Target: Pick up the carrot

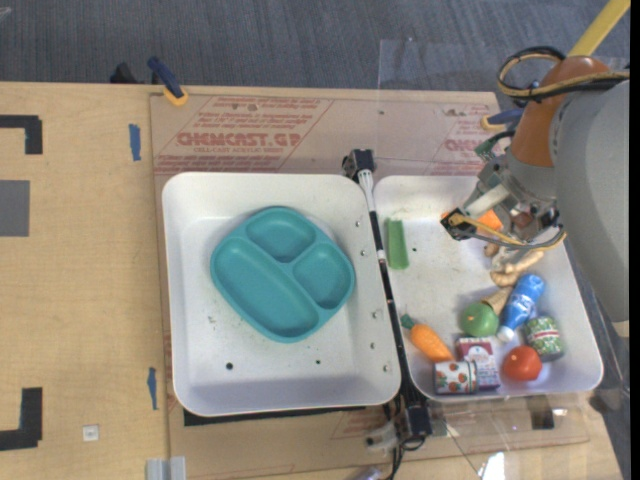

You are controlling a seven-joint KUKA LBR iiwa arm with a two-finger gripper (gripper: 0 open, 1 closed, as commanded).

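carrot (pixel 430 342) lying diagonal, tip lower-right

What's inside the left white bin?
A teal divided plate lies in the left bin. The plate covers the bin floor beneath it, so anything under it cannot be seen.

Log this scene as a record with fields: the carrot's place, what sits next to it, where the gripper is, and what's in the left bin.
carrot: lies in the right bin, lower left part, near the wall shared with the left bin
beside it: green fruit up and to the right, red-and-white boxes to the right
gripper: over the right bin's upper right part, apart from the carrot
left bin: holds a teal plate
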